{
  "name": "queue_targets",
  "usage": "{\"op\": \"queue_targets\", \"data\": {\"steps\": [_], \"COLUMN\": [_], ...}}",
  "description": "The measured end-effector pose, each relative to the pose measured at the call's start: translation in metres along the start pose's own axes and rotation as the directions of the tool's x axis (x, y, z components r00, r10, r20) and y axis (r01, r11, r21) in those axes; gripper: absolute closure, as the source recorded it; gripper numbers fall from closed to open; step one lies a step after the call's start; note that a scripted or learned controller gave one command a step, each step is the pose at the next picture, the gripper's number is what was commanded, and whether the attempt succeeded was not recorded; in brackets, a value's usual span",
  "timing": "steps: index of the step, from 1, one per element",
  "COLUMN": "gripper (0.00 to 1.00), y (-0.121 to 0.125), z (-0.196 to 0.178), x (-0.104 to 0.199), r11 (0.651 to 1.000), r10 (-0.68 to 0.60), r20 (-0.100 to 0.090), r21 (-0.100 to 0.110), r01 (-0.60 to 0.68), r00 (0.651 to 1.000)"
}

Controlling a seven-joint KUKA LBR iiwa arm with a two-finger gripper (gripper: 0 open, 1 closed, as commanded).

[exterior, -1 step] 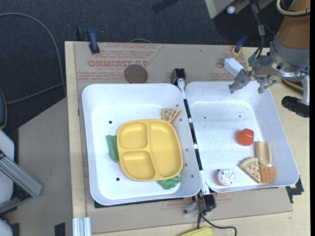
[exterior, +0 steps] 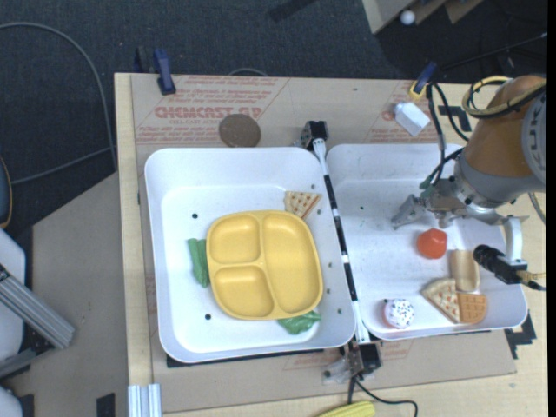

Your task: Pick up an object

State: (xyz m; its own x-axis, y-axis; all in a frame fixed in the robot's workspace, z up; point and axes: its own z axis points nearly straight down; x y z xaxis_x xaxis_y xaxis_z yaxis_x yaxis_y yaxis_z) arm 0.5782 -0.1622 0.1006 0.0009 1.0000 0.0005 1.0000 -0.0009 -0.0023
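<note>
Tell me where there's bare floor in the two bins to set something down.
Right bin: the left half is bare, from the divider to the end effector and tomato. Its lower right is crowded with the waffle, bread piece and white speckled ball. Left bin: bare strips run above and left of the yellow tray.

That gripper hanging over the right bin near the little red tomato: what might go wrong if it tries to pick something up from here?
1. The gripper sits up and to the left of the tomato, not over it, so a straight descent would likely close on nothing.
2. The tomato looks round and may roll away if nudged.
3. The waffle pieces and the bread roll lie close together by the right bin's wall, so it might catch two at once.
</note>
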Motion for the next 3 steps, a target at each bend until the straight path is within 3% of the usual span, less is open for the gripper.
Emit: {"op": "queue_targets", "data": {"steps": [1, 2, 3], "gripper": [0.0, 1.0, 1.0], "y": [-0.041, -0.04, 0.039], "z": [0.016, 0.006, -0.086], "x": [-0.003, -0.003, 0.095], "r11": [1.0, 1.0, 1.0], "r10": [0.0, 0.0, -0.005], "r20": [0.0, 0.0, -0.002], "r21": [-0.001, -0.004, -0.007], "r01": [0.0, 0.0, 0.005], "r00": [1.0, 1.0, 1.0]}}
